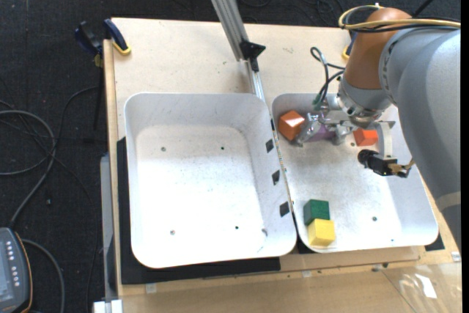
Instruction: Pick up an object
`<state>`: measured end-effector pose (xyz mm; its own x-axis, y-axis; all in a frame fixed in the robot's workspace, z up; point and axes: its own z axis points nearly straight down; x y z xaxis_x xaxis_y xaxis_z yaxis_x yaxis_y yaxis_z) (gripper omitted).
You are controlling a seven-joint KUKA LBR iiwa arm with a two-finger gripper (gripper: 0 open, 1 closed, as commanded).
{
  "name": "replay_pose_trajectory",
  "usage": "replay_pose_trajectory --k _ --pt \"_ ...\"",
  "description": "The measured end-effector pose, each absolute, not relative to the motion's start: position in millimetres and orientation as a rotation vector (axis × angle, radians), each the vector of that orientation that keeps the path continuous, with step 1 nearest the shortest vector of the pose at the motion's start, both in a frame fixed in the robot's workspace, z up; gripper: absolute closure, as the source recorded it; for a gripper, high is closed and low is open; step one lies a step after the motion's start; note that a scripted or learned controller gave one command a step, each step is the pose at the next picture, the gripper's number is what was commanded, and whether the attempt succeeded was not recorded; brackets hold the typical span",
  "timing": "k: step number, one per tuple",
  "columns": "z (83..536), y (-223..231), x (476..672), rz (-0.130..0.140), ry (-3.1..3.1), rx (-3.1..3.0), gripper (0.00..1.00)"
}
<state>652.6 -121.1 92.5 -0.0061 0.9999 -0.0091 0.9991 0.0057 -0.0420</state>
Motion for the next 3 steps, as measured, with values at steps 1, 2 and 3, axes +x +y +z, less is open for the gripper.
replay_pose_trajectory --k 1,2,3 --pt "101 -121 651.7 0.057 -2.207 -2.202 1.00" --pt "101 -121 651.8 0.058 -2.210 -2.199 0.00" --pt "98 -148 655.3 0.013 -2.222 -2.196 0.00"
